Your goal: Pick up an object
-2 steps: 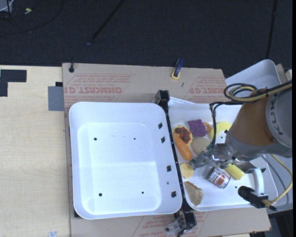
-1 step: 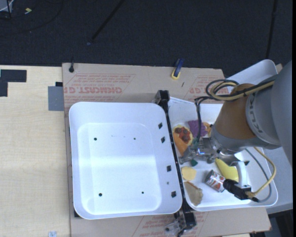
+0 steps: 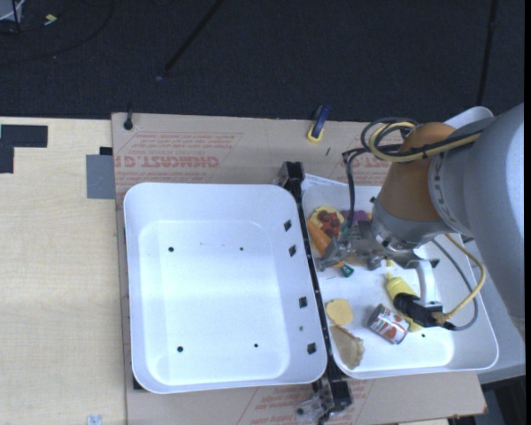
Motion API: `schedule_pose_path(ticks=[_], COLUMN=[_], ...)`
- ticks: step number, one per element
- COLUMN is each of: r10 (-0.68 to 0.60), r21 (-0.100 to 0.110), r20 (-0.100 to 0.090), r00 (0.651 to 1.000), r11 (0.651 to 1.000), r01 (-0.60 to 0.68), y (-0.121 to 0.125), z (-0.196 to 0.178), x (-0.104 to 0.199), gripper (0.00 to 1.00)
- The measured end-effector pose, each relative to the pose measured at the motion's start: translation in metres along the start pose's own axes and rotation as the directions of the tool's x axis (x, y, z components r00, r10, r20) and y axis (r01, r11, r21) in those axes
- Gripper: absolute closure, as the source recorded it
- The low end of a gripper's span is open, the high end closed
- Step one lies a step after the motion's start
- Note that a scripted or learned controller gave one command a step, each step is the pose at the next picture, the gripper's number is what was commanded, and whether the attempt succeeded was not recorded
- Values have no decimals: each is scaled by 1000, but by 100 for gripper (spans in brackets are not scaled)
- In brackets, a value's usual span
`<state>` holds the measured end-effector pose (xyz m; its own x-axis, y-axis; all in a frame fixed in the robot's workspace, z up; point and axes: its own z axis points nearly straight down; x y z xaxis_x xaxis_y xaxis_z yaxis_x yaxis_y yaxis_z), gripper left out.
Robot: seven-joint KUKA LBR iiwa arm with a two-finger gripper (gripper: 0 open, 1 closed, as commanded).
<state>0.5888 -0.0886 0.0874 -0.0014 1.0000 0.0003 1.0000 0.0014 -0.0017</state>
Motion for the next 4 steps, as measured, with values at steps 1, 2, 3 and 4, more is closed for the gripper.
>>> schedule_pose_path(ticks=[1,2,3,4], r10=[0,0,0,7], r21=[6,15,-2,3], r20=[-1,-2,0,3], r00=[1000,1000,1000,1000], r11=[1000,1000,1000,1000], r01=[0,0,0,-7], y=[-3,30,56,26], z=[-9,1,-31,-28], x=[-1,0,0,-77], gripper=[100,100,100,100])
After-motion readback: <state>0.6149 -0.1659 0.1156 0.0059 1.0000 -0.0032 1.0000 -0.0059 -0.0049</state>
